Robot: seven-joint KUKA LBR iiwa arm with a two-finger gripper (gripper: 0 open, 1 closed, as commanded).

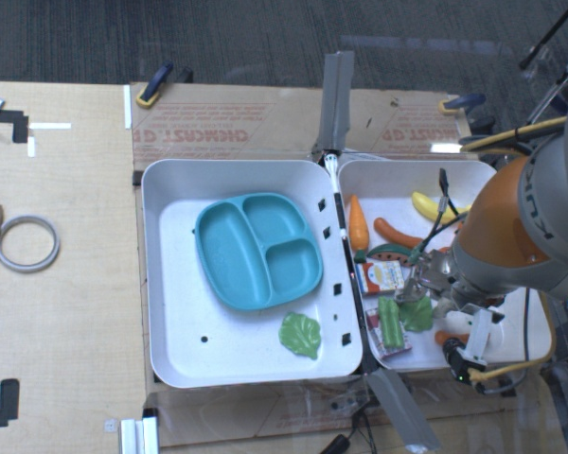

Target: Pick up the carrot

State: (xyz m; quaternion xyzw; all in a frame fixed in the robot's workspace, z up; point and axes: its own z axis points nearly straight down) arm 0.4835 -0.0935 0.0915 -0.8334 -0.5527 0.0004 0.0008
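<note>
While the arm (521, 235) reaches in from 3 o'clock, its wrist sits low over the right bin (388, 173), around 4 o'clock of frame centre. The gripper (418, 289) is down among the clutter there. I can't tell its state: the wrist body and the items under it mask the tip, and nothing is visibly clamped in it.

The carrot (358, 222) lies in the right bin, hard against the left wall, at about 10 o'clock from the gripper. It's orange, long axis running 12 to 6, thin end toward 12. It's clear of the gripper, not touching it.

Other items in the right bin:
- red chili-like piece (398, 232) just at 3 o'clock of the carrot, lying diagonally
- banana (434, 205) toward 1 o'clock from the gripper
- red-and-white packet (383, 274) at 6 o'clock of the carrot, just beside the gripper
- green ribbed item (389, 321) and a leafy green piece (417, 314) directly under or beside the gripper; can't tell whether there is contact

The left bin (170, 282) holds a teal divided plate (257, 250) near its centre and a lettuce leaf (301, 334) at the plate's 5 o'clock, apart from it.

A tape roll (24, 243) sits on the bench at far 9 o'clock.
</note>
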